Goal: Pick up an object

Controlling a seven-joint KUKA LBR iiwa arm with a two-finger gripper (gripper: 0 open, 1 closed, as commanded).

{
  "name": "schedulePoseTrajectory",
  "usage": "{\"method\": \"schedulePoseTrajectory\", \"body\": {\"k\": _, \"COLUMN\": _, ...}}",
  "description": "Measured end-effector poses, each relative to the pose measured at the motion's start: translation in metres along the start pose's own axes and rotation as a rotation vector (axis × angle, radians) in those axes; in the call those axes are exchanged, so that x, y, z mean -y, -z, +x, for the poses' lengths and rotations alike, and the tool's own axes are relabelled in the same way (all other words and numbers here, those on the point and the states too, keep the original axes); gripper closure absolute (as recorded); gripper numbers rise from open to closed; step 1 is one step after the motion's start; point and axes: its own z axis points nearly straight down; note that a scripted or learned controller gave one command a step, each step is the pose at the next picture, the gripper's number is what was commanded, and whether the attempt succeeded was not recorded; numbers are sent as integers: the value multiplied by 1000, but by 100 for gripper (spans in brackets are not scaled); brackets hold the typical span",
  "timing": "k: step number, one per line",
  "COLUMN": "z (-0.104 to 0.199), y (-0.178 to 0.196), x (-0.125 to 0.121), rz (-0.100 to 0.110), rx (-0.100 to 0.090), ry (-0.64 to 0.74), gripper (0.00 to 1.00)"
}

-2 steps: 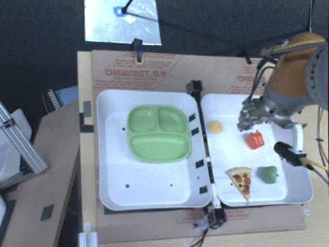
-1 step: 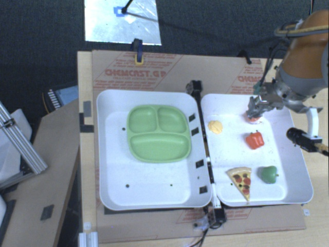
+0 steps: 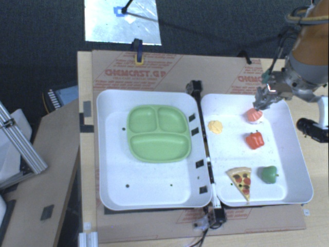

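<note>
The gripper is positioned directly above the red-and-white toy at the far end of the right bin, presumably aligned for a vertical pick, with the red pepper just beyond it toward the camera; jaw state cannot be determined.

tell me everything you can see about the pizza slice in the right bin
The pizza slice is a small toy wedge, probably plastic, with a tan crust edge along its top, yellow cheese and red round toppings. It lies flat on the floor of the right bin, near the front left corner, its tip pointing toward the front. A green pepper sits just to its right, apart from it. Nothing touches it but the bin floor.
</note>
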Motion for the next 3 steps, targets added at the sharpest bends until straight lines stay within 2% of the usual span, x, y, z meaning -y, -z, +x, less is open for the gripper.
{"method": "schedulePoseTrajectory", "body": {"k": 1, "z": 44, "y": -19, "x": 17, "rz": 7, "rx": -2, "ry": 3, "gripper": 100}}
{"method": "schedulePoseTrajectory", "body": {"k": 3, "z": 143, "y": -21, "x": 44, "rz": 6, "rx": -3, "ry": 5, "gripper": 100}}
